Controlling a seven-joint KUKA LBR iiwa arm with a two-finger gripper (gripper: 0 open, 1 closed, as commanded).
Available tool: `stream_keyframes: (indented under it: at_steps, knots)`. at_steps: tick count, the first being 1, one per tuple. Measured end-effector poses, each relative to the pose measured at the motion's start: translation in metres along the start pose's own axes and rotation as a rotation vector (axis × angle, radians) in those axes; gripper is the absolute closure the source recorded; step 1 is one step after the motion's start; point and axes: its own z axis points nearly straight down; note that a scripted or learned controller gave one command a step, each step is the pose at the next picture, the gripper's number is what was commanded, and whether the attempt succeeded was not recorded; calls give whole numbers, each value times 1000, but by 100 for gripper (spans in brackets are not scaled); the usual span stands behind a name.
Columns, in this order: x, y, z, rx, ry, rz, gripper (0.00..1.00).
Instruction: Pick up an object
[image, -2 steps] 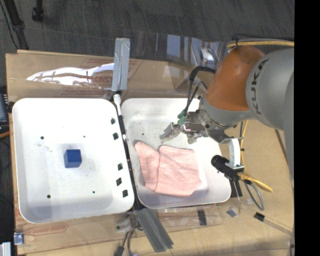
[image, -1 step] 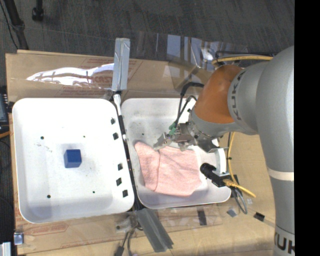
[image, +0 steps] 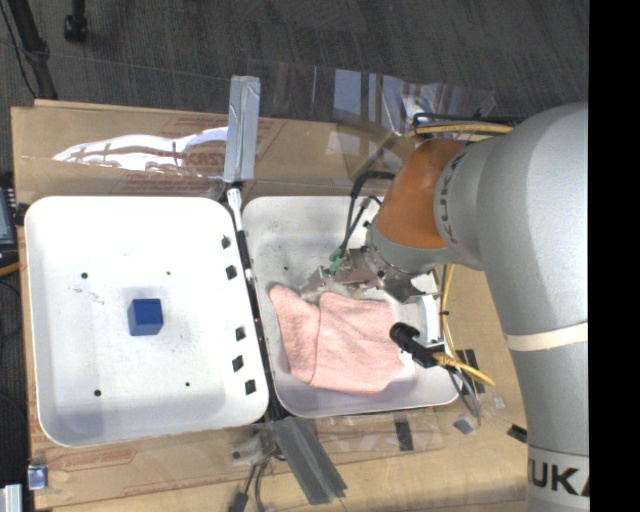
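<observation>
A pink cloth (image: 338, 340) lies crumpled in the near half of the right bin (image: 300, 225). A small blue cube (image: 146, 316) rests in the left bin (image: 60, 250), left of its middle. My gripper (image: 338, 272) hangs low in the right bin, just above the cloth's far edge, with the orange-banded wrist behind it. Its fingertips are hidden among metal parts and the cloth's edge.
A row of black clips runs along the divider (image: 243, 310) between the two bins. My grey arm covers the right side of the right bin. Cardboard and tape surround the bins.
</observation>
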Motion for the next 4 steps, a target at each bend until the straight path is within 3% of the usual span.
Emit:
stream_keyframes:
  at_steps: [1, 2, 3, 4]
  knots:
    - [0, 0, -10, 1, -1, -4, 100]
    - [0, 0, -10, 1, -1, -4, 0]
    - [-14, 3, -1, -3, 0, -93, 0]
    - [30, -19, 0, 1, 1, -138, 0]
